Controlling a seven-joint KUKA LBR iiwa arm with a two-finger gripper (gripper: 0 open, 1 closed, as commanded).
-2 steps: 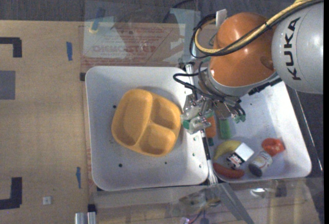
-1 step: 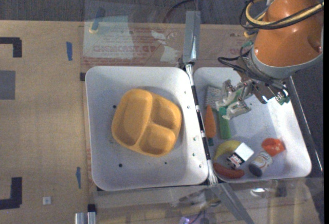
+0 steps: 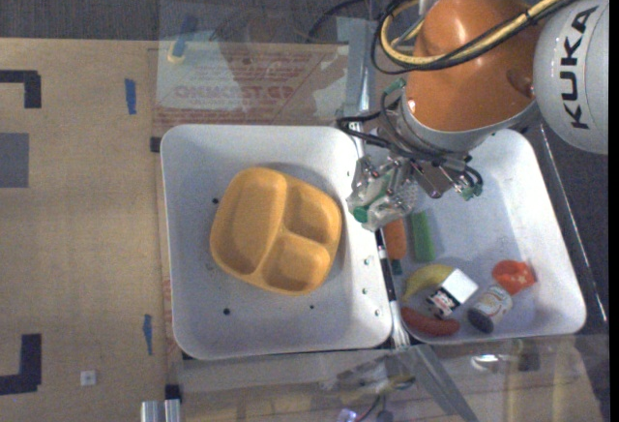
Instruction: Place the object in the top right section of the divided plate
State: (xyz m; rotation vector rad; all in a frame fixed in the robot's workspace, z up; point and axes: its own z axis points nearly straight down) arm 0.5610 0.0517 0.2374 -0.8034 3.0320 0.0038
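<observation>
The arm (image 3: 474,62) hangs over the right bin's (image 3: 551,217) left edge, beside the left bin (image 3: 193,314) holding the yellow divided plate (image 3: 276,231). A program-driven grab here could slip or pinch two crowded toys. The gripper (image 3: 387,202), whose opening I cannot tell, sits just above the orange carrot (image 3: 395,238) beside a green stick (image 3: 422,234).

Yellow divided plate (image 3: 276,230) in a white bin (image 3: 193,294); orange-banded arm (image 3: 469,57).
</observation>
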